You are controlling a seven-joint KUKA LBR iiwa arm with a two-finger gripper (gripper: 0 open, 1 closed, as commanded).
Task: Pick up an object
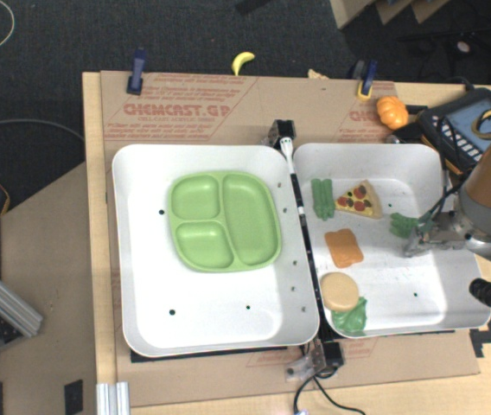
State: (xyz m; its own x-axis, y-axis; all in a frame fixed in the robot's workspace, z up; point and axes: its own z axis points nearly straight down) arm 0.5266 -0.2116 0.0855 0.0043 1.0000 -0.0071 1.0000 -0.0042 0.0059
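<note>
My gripper is low over the right side of the right bin, reaching in from the right. A small green toy lies right at its tip, touching or nearly touching it; I cannot tell whether it is gripped. Further left in this bin lie a green bean-like piece, a pizza slice, an orange square slice, a round tan bun and a green leaf piece at the front rim.
The left bin holds a green divided plate. Behind the bins on the cardboard sit an orange toy, a yellow banana and two blue clamps. A black handheld controller lies at the back right.
</note>
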